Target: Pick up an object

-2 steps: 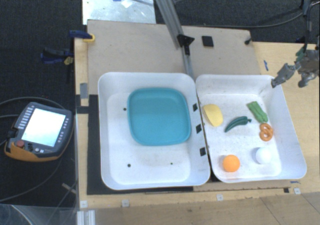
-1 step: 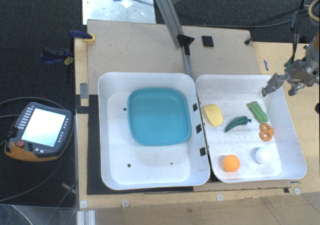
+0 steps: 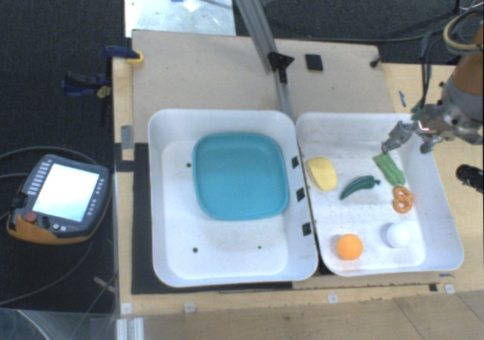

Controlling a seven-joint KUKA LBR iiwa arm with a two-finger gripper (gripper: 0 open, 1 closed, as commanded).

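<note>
1. Tan desk [image 3: 219, 74] carries two shallow white bins; left bin [image 3: 170, 180] holds a square teal plastic plate [image 3: 240, 176].
2. Right bin [image 3: 446, 233] holds yellow lemon [image 3: 323, 174], dark green pepper [image 3: 358, 186], light green block [image 3: 389, 169], orange pretzel [image 3: 402, 199], orange ball [image 3: 349, 246], white ball [image 3: 397, 235].
3. Gripper [image 3: 412, 137] spread wide, holding nothing, above light green block.

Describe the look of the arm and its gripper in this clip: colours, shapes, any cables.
The arm enters from the right as a rounded grey body with an orange band near the top. The gripper below it is a metallic grey block with a small reddish spot on it and two thin grey jaws. Dark cables loop above the arm, at the picture's upper right corner.
</note>
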